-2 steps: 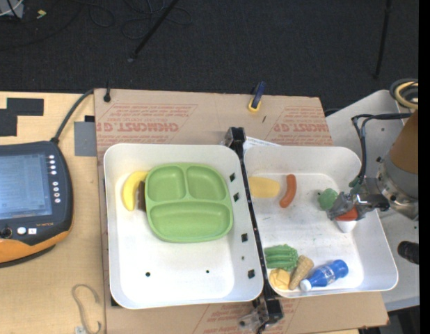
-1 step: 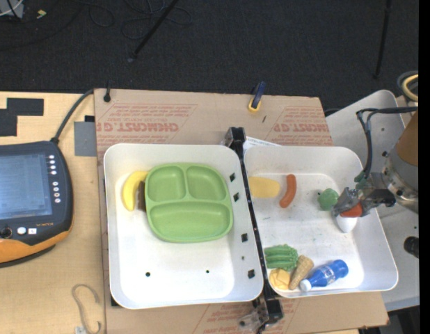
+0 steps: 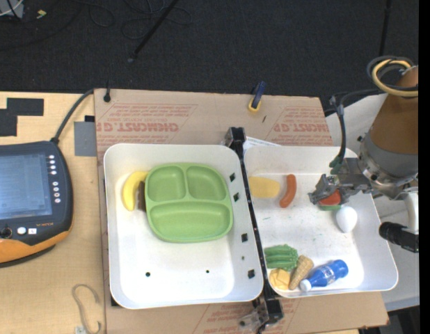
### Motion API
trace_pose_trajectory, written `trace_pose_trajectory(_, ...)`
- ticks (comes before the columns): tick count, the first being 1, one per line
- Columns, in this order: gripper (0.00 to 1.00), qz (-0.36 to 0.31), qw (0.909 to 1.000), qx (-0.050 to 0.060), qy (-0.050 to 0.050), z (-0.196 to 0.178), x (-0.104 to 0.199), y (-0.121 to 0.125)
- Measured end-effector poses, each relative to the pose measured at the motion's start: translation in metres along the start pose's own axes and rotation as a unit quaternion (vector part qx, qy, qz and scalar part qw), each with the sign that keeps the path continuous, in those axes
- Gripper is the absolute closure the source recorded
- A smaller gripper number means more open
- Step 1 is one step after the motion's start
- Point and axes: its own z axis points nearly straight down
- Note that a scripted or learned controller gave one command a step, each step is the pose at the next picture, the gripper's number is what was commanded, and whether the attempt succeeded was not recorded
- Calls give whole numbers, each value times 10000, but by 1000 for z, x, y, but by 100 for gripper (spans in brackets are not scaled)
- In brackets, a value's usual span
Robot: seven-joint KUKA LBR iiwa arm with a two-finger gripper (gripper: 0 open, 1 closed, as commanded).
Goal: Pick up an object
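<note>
**Jaws low over a red piece in the right bin**

The arm [image 3: 392, 127] reaches in from the right, grey with its orange band above the wrist; its jaws [image 3: 329, 192] sit low in the right bin [image 3: 319, 239], near that bin's right side; a small red object [image 3: 331, 199] shows right at the dark fingertips, touching or just beneath them; whether the jaws are closed on it or merely resting over it I cannot tell, since the metal hides the contact.

Just beside the red piece, lower and to its right, lies a white egg-shaped object [image 3: 346, 219]; to the left of the jaws lie a red sausage-shaped toy [image 3: 288, 190] and, beside that, a yellow block [image 3: 264, 187] close to the divider between the bins; along the near edge of the right bin sit a green ridged toy [image 3: 280, 257], a tan cone-like piece [image 3: 299, 272] on a pale yellow round piece [image 3: 280, 280], and a blue bottle [image 3: 327, 273] lying on its side with a white cap.

The left bin [image 3: 173, 270] holds a green divided tray [image 3: 188, 202] with three compartments; a yellow banana [image 3: 131, 189] lies against the tray's left edge; both bins rest on cardboard [image 3: 201, 120] over the worktop; a tablet-like pendant [image 3: 27, 197] with an orange rim sits well apart at the far left.
</note>
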Motion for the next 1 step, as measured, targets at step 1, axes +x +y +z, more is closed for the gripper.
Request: trace_pose_trajectory(1, 100, -4, 10000, -3, -2, -4, 48, 24)
